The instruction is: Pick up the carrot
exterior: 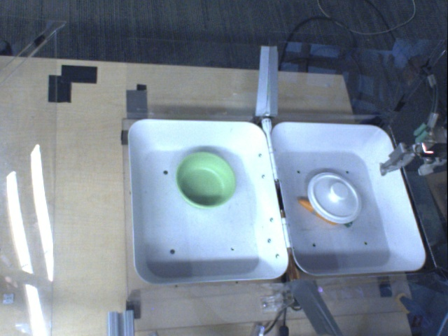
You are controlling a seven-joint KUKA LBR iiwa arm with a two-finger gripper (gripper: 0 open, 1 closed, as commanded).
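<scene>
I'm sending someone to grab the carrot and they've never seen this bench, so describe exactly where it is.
Of the two white bins, go to the right bin, the one without the green bowl. Near its middle sits a white bowl turned upside down. The carrot is the thin orange sliver poking out from under that bowl's lower left edge, the only orange thing there.

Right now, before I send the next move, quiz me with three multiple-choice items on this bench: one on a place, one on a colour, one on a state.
1. Where is the carrot?
A. left bin
B. right bin
C. on the bench

2. What colour is the bowl in the left bin?
A. green
B. red
C. blue

3. How does the white bowl lie?
A. upright
B. upside down
C. on its side

Key: 1 B, orange tip in the right bin; 2 A, plainly green; 3 B, raised base faces up.
</scene>
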